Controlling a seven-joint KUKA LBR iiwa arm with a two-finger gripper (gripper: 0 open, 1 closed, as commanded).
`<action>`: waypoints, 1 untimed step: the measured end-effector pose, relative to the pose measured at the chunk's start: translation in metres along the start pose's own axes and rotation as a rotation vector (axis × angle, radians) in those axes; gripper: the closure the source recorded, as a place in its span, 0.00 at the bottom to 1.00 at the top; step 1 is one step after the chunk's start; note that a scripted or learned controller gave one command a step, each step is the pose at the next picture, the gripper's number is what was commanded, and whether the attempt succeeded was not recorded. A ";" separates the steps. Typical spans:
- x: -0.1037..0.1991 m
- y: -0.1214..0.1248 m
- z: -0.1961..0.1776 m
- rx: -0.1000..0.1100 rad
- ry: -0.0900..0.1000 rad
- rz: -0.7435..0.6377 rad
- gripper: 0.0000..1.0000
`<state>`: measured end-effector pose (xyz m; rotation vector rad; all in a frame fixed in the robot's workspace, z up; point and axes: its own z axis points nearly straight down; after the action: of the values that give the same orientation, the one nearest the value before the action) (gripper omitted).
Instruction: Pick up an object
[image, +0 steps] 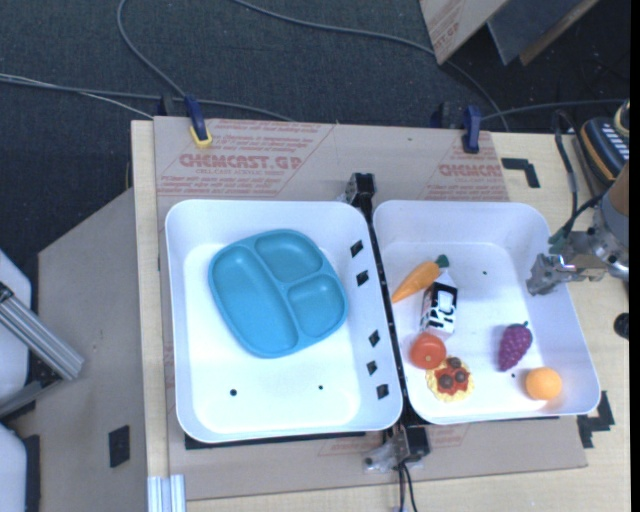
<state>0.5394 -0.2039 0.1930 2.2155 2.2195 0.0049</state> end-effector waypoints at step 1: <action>-0.001 -0.001 -0.065 -0.002 -0.002 0.000 1.00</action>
<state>0.5382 -0.2048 0.2578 2.2134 2.2176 0.0059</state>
